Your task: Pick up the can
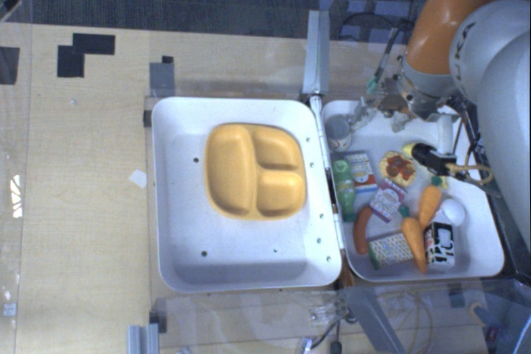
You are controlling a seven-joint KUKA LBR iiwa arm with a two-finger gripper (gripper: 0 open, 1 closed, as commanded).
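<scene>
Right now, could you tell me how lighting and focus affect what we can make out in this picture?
In the camera view, lighting is even and soft; the left bin looks bright with faint shading; the yellow tray is crisp enough; the small items in the right bin are softly blurred, the can especially; the arm looms large near the lens.

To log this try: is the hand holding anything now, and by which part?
It cannot be told: the hand sits beside the small grey metal can, with no visible hold.

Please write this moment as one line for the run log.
arm: over right bin | claw: near can, far-left corner | can: not held | left bin: yellow tray
</scene>
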